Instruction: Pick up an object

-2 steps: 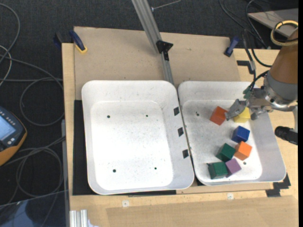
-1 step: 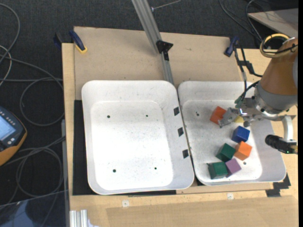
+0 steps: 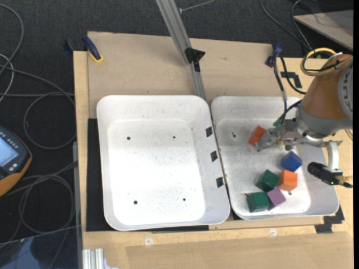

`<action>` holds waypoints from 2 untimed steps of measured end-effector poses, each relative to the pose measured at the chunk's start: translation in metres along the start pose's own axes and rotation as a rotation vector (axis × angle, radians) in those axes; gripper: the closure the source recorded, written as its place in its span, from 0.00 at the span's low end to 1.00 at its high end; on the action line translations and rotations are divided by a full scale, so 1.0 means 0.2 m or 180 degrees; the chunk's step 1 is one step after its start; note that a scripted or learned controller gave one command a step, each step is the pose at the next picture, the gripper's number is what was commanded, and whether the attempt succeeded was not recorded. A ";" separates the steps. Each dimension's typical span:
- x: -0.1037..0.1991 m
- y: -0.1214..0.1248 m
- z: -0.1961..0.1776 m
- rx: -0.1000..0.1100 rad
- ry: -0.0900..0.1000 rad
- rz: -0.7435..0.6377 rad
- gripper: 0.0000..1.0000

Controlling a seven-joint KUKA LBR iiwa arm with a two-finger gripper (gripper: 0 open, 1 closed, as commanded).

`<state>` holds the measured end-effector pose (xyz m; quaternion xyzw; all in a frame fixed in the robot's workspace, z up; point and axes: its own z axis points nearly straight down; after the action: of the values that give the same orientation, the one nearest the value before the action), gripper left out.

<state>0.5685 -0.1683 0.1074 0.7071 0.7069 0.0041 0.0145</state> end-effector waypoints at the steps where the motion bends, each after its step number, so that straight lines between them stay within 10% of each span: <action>1: 0.02 -0.03 -0.02 0.0069 0.0043 -0.0004 1.00; 2: 0.07 0.00 -0.31 0.0060 0.0042 -0.0009 1.00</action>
<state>0.5672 -0.1541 0.1702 0.7062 0.7080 0.0021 0.0033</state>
